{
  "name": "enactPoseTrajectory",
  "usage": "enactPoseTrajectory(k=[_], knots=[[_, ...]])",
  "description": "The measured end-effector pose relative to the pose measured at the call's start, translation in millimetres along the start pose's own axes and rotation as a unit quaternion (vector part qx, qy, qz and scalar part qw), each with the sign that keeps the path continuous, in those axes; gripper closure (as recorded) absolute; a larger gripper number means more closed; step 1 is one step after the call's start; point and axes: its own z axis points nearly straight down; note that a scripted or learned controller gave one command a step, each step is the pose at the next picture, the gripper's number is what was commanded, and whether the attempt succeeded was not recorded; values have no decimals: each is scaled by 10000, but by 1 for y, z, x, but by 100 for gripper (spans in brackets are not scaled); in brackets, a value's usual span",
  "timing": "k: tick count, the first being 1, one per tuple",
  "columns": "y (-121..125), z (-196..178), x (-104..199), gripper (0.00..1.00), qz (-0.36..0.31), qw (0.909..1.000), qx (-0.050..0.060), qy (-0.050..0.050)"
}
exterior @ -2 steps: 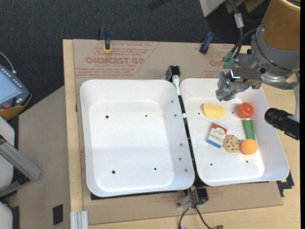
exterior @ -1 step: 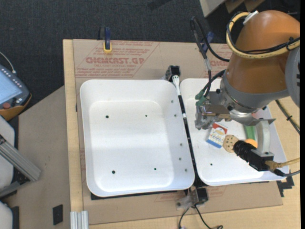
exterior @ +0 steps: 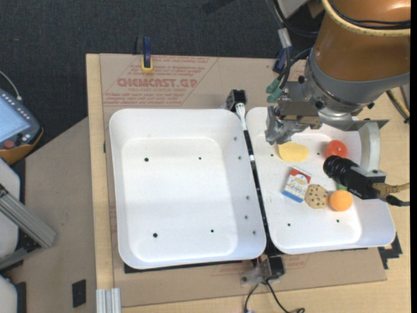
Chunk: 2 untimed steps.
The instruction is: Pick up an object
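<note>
Table (exterior: pixel 163 77) topped with cardboard, two white bins side by side.
Yellow lump (exterior: pixel 293 152) lies in the right bin (exterior: pixel 306 230) toward its back left. Red ball (exterior: pixel 336 149) just right of it; small box (exterior: pixel 296 184), brown spotted piece (exterior: pixel 316 196) and orange ball (exterior: pixel 340 201) nearer the front. End effector (exterior: pixel 277 134) hangs at the lump's left end, opening cannot tell. Arm (exterior: pixel 365 38) comes from the right, wrist pointing down.

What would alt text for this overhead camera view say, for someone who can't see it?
A robot arm's gripper hangs over the right white bin, beside a yellow lump; a red ball, orange ball, small printed box and speckled brown piece lie nearby. The left white bin sits alongside.
</note>
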Motion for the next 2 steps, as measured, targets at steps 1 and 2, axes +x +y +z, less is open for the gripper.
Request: enactPoseTrajectory(k=[1, 2], knots=[[3, 59, -8, 100, 31, 10000, 91, -16], [-5, -58, 30, 100, -6, 10000, -16, 12]])
